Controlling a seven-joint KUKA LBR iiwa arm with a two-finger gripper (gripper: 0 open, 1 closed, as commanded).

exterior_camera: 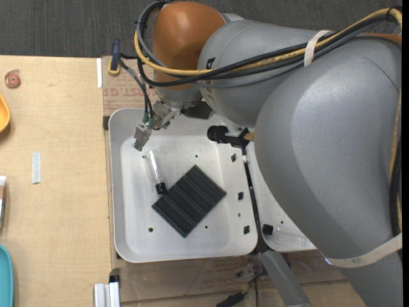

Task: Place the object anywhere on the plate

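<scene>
Grey gripper (140,136) poised over white bin (121,190) | jaw state unclear | just above clear tube (153,168) | beside black ridged plate (189,200)

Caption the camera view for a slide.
KUKA arm's gripper hovers at the white bin's upper-left corner, above a clear tube and black ribbed plate.

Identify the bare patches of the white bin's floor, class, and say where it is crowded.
Bare floor: along the white bin's front wall below the black ribbed slab, and right of it. Crowded: upper left, where the gripper hangs above the clear tube.
</scene>
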